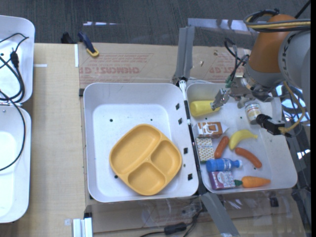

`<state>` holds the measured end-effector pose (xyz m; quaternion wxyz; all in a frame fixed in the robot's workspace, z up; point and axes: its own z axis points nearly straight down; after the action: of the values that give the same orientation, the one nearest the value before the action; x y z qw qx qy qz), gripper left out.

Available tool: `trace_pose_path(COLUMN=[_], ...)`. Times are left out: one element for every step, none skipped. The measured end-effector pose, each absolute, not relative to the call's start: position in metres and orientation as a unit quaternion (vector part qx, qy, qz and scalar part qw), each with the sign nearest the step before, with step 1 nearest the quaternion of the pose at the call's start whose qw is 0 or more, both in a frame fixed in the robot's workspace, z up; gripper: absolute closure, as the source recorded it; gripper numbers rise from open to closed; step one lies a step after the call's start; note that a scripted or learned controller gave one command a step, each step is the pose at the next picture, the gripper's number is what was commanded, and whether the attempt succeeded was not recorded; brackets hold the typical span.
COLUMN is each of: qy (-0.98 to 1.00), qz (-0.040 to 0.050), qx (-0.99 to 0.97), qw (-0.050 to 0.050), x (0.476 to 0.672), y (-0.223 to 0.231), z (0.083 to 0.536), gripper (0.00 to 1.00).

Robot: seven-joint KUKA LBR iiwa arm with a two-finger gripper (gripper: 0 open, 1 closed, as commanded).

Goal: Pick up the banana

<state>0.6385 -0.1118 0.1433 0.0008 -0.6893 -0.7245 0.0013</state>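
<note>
My pincer (pixel 220 98) hangs by the right bin's (pixel 284 154) far edge beside a yellow block (pixel 201 107); how wide it gapes, I cannot tell. The banana (pixel 242 138) lies mid-bin. The left bin (pixel 98 132) holds a yellow divided plate (pixel 145 159).

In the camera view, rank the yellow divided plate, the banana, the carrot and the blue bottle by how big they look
1. yellow divided plate, clearly largest
2. blue bottle, carrot and banana: too alike to rank
</note>
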Motion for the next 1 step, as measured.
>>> trace_pose_path(qy=[-0.786], qz=[-0.0102], qx=[-0.618], qw=[-0.016], x=[0.5562], y=[-0.1145], z=[0.1077], gripper=[0.0])
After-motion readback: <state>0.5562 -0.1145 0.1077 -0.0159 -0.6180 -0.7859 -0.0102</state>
